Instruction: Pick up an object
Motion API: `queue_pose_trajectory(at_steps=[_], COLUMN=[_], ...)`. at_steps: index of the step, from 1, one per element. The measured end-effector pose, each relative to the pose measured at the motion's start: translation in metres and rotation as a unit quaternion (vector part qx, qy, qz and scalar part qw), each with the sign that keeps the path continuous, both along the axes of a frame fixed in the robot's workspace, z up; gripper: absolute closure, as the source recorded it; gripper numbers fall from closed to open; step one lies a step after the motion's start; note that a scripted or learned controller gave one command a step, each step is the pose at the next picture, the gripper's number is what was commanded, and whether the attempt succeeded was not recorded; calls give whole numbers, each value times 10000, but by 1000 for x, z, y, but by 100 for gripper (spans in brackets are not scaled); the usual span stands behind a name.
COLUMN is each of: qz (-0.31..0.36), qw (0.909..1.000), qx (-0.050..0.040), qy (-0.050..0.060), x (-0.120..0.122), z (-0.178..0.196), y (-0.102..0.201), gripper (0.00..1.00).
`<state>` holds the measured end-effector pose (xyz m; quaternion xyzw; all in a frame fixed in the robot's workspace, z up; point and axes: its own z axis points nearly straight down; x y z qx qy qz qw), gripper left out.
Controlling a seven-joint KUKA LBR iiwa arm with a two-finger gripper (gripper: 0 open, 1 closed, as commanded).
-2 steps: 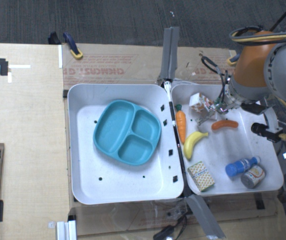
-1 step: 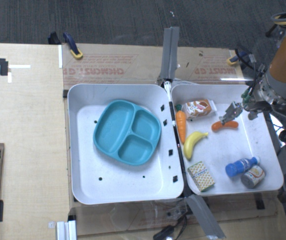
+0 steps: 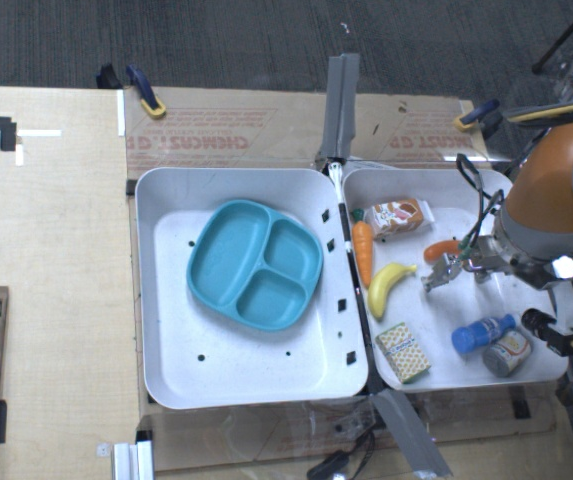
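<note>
Currently gripper (image 3: 444, 271) low in right bin (image 3: 436, 180), beside orange object (image 3: 440, 250); jaw state cannot be told. Nothing visibly held. Banana (image 3: 387, 285) and carrot (image 3: 363, 251) near left wall; bread pack (image 3: 398, 216) behind; cracker box (image 3: 404, 353), blue bottle (image 3: 481, 334), can (image 3: 507, 353) at front. Left bin (image 3: 166, 298): teal plate (image 3: 255, 264)

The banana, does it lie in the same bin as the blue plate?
No, the banana lies in the right bin beside the carrot, while the blue plate is in the left bin.
</note>
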<state>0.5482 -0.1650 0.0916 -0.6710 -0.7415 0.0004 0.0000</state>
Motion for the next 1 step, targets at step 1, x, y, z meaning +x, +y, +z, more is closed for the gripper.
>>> queue_pose_trajectory(at_steps=[1], qz=[-19], qw=[10000], qx=[-2], qy=[3], x=[0], z=[9], y=[-1], gripper=[100])
